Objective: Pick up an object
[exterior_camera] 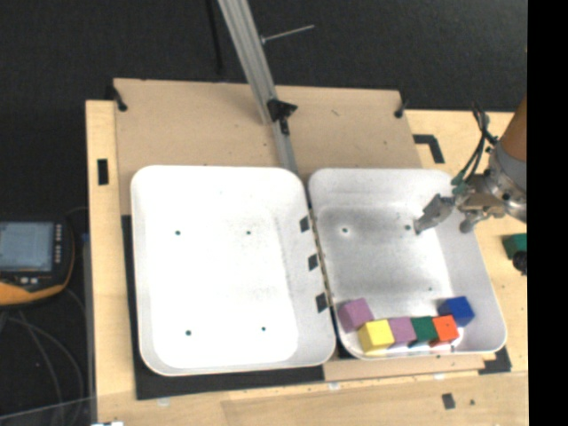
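Gripper (450, 214) above right bin (390, 193), jaws spread, holding nothing. Blocks (404, 327) clustered along front wall. No legible writing.

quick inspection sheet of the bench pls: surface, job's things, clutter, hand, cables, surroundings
Surface: wooden bench bearing a left bin and a right bin, side by side.
Job's things: blocks huddled along the right bin's near edge: purple, yellow, second purple, green, orange, blue.
Clutter: small dark-green object on the bench, right of the bins.
Hand: hand over the right bin's far right part, apart from the blocks, holding nothing.
Cables: wires running along the arm's wrist; cables on the floor at left.
Surroundings: pendant with a screen at left; slanted metal rail behind the bins.
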Tool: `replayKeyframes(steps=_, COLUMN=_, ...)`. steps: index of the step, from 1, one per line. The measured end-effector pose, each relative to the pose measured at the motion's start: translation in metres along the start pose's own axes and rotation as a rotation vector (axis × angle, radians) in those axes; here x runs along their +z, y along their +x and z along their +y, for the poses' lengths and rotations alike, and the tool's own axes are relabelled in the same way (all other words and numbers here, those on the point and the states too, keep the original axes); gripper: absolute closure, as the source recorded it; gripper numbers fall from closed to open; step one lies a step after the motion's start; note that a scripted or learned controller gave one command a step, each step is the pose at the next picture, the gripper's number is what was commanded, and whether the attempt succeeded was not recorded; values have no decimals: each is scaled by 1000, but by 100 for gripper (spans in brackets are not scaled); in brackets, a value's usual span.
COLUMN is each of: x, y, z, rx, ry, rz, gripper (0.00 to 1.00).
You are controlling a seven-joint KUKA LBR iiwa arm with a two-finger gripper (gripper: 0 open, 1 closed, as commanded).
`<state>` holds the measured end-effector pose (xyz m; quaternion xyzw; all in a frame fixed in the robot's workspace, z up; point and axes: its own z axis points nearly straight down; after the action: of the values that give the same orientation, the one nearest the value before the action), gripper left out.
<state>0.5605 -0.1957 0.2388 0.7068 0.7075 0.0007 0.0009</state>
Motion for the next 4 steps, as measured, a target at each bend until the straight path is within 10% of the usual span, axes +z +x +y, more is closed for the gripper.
replayKeyframes(steps=1, x=-11, y=-1, z=1, rx=-1, ry=-3, rz=-1, gripper=100)
replayKeyframes(steps=2, x=119, y=15, z=8, rx=-4, ry=8, rz=1, gripper=100)
replayKeyframes(steps=3, x=141, y=67, z=25, rx=-5, ry=-1, rz=-2, gripper=100)
replayKeyframes(steps=4, x=139, y=81, z=-66, rx=3, ry=-4, rz=-2, gripper=100)
